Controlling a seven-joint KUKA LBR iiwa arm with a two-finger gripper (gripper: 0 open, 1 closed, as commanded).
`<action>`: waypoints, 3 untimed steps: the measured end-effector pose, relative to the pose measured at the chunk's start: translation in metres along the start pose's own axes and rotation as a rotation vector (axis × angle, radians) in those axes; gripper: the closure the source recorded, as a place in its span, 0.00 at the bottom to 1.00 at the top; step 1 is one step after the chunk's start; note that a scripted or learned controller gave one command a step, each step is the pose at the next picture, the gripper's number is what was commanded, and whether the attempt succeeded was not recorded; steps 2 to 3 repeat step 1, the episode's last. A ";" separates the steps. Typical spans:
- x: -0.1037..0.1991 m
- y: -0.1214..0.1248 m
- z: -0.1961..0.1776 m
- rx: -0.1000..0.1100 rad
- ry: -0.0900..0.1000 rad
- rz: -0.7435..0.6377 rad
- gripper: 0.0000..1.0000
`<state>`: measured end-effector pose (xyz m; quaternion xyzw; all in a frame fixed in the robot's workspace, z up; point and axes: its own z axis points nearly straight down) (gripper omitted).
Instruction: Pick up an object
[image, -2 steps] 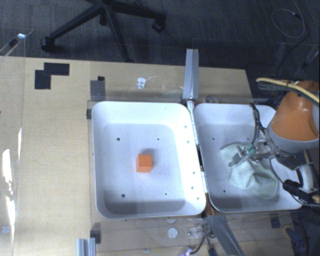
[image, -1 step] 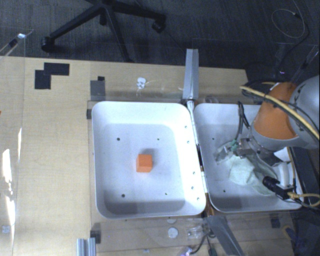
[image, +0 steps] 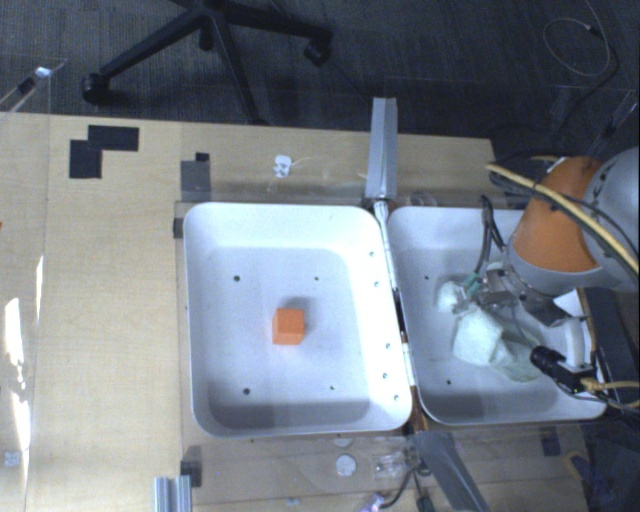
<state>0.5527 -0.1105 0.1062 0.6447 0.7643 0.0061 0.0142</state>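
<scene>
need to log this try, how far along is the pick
Done so far: the arm has reached down into the right bin, with the gripper low among the pale, crumpled-looking objects there. In hand: nothing that the view confirms; the gripper sits right at those objects, but a grasp cannot be made out. Left: securing one and lifting it clear. The orange cube lies untouched in the left bin.

2 white bins (image: 200, 300) on a pale wood bench (image: 100, 300). An orange cube (image: 289, 326) lies in the left bin; whitish crumpled objects (image: 480, 338) in the right. The grey arm (image: 620, 200) has an orange band (image: 555, 225). Black patches (image: 100, 148) mark the bench.
</scene>
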 end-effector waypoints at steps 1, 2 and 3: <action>-0.020 0.031 -0.102 0.024 0.011 0.094 1.00; -0.020 0.031 -0.102 0.024 0.011 0.094 1.00; -0.020 0.031 -0.102 0.024 0.011 0.094 1.00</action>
